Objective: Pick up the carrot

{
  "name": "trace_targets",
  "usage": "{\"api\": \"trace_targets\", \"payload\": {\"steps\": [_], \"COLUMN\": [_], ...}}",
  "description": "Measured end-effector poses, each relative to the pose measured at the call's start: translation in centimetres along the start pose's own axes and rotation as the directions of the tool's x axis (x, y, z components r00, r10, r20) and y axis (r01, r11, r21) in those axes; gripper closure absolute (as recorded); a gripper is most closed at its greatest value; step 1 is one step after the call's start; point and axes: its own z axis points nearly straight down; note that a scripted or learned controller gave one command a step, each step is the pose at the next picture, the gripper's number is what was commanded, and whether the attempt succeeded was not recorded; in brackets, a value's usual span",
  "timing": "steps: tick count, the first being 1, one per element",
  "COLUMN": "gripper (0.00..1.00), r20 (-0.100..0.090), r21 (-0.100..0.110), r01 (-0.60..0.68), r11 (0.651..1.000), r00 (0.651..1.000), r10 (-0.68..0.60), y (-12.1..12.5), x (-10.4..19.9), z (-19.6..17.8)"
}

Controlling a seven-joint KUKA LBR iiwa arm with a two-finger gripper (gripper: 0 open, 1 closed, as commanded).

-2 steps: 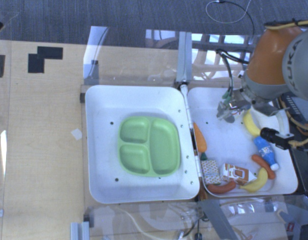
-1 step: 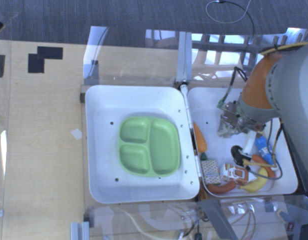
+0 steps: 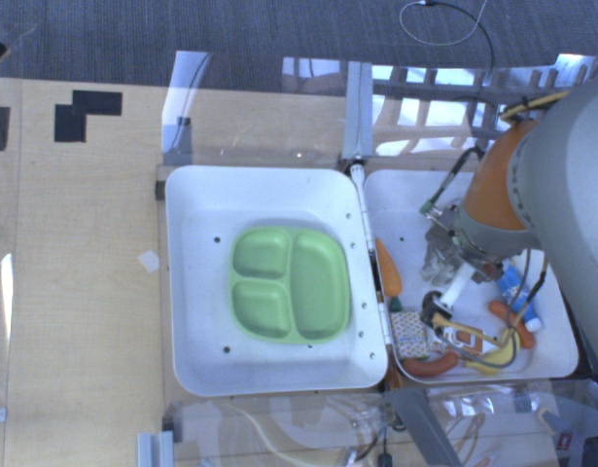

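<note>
Upper left of frame: black angular marks (image 3: 85, 113) on the pale wooden bench (image 3: 75, 261).

Left of centre: left bin (image 3: 196, 202), white and shallow. A green divided plate (image 3: 291, 283) lies flat in its middle, with two small compartments on its left and one long one on its right.

Centre: right bin (image 3: 405, 202) butts against the left bin along a shared wall.

The carrot (image 3: 387, 270) lies in the right bin just inside that shared wall. It is orange, lies lengthwise along the wall, and sits about midway down the bin. Nothing touches it from above.

Just below the carrot, toward the bin's lower left corner: a small checkered packet (image 3: 407, 334). Below that, against the lower wall, a reddish sausage-shaped item (image 3: 430, 364).

Right of the carrot, near but apart from it: gripper (image 3: 444, 261), low over the bin's middle. Whether the claw is apart or together cannot be told; it is small and cluttered at this angle. Nothing is seen held.

Lower right of the bin: a yellow curved item, likely a banana (image 3: 495, 357), with small blue pieces (image 3: 512, 282) above it.

Right edge: arm (image 3: 561, 163), grey, with an orange band (image 3: 495, 197) above the wrist.
</note>
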Motion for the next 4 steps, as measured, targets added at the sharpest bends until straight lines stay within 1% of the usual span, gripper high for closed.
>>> {"api": "trace_targets", "payload": {"steps": [1, 2, 3, 4], "gripper": [1.00, 1.00, 1.00, 1.00], "r20": [-0.001, 0.011, 0.014, 0.014], "r21": [0.002, 0.007, 0.005, 0.008], "r01": [-0.263, -0.452, -0.579, -0.495], "r11": [0.965, 0.892, 0.815, 0.869], "r00": [0.965, 0.892, 0.815, 0.869], "r10": [0.263, 0.452, 0.579, 0.495], "y": [-0.7, -7.0, -6.2, -2.4], "x": [-3.1, 1.0, 4.6, -8.1], "z": [0.0, -9.5, -11.8, -11.6]}}
